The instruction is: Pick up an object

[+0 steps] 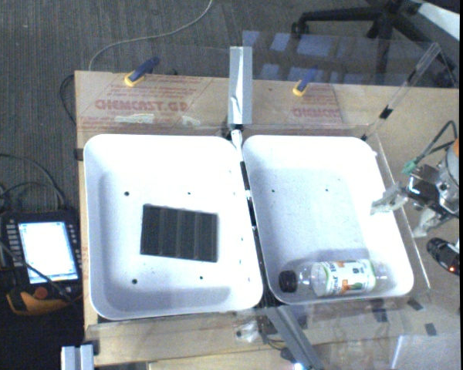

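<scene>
Two white bins are sitting side by side on the tabletop (139, 99). The left bin (108, 160) is holding a dark ribbed mat (179, 233), lying flat near its middle. The right bin (324, 160) is holding a bottle (333, 277), which is lying on its side along the near wall with its black cap pointing left and its label facing up.

The gripper (393, 200) is hanging at the right edge of the right bin, over its right rim and well apart from the bottle. Whether it is released or clenched cannot be told from here; nothing is showing in its grasp.

A handheld pendant (40, 253) with a lit screen is lying on the floor to the left of the tabletop. Two yellow-and-blue clamps (141, 71) are sitting along the far edge.
</scene>
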Tool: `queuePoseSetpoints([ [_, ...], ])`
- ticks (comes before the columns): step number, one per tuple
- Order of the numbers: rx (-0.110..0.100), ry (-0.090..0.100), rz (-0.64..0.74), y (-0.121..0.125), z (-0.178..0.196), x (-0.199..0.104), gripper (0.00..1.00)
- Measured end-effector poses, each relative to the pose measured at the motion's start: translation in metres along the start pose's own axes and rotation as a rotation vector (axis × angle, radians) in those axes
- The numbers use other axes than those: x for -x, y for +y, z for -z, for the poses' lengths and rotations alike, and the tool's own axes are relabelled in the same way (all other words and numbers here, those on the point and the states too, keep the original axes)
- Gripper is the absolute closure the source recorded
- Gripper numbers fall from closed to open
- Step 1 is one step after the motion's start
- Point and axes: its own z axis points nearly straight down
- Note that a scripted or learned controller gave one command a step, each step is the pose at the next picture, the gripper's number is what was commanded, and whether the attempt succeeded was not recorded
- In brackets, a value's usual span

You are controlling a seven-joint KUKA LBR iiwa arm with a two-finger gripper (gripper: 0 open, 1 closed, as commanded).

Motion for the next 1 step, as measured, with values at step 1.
queuePoseSetpoints([
  [1,-0.001,0.001,-0.641,-0.0067,-0.0065,-0.0142,0.00],
])
